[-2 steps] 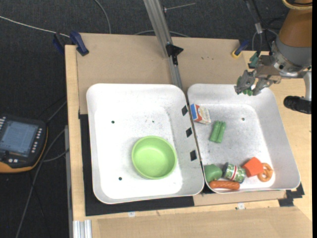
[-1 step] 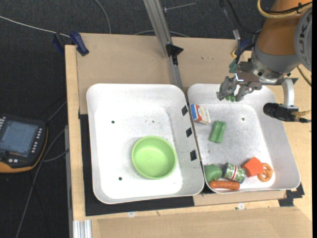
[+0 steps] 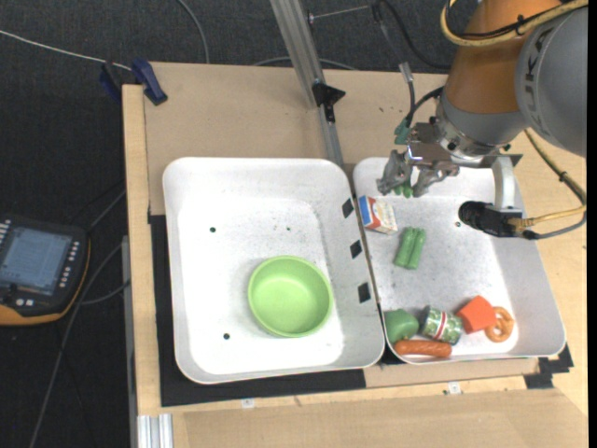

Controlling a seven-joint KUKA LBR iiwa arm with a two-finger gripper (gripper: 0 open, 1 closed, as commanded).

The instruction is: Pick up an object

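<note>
The two-finger gripper (image 3: 408,177) hangs over the right white bin's (image 3: 532,287) far left corner, fingers spread and grasping nothing; the small red-and-white carton (image 3: 378,215) lies just beside it.

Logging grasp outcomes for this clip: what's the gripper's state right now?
Gripper: cannot be told; it hangs over the far end of the right bin, with nothing visibly held.
</note>
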